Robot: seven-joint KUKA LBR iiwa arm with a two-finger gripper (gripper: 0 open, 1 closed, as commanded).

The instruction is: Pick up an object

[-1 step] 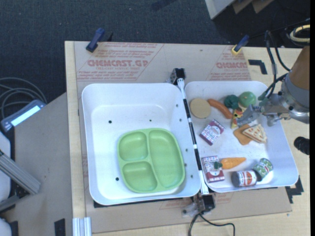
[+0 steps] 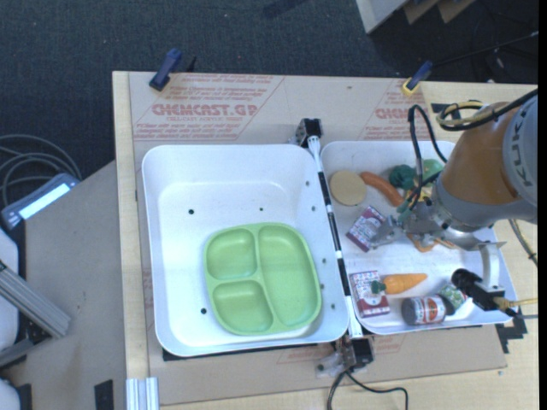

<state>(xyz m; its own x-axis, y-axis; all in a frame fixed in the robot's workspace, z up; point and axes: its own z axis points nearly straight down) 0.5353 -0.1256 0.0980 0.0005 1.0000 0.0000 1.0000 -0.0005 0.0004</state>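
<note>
Bright, even overhead light, with the 2 white bins (image 2: 171, 229) close to washed out and the dark floor (image 2: 128, 15) grainy. Soft, short shadows under the green tray (image 2: 261, 280) and beneath the arm (image 2: 487, 169). Mildly soft throughout, small labels unreadable, a pale glare spot at the left edge.

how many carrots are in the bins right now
2. One carrot lies near the back of the right bin, beside the tan disc; another carrot lies near the front. The arm may hide more.
</note>
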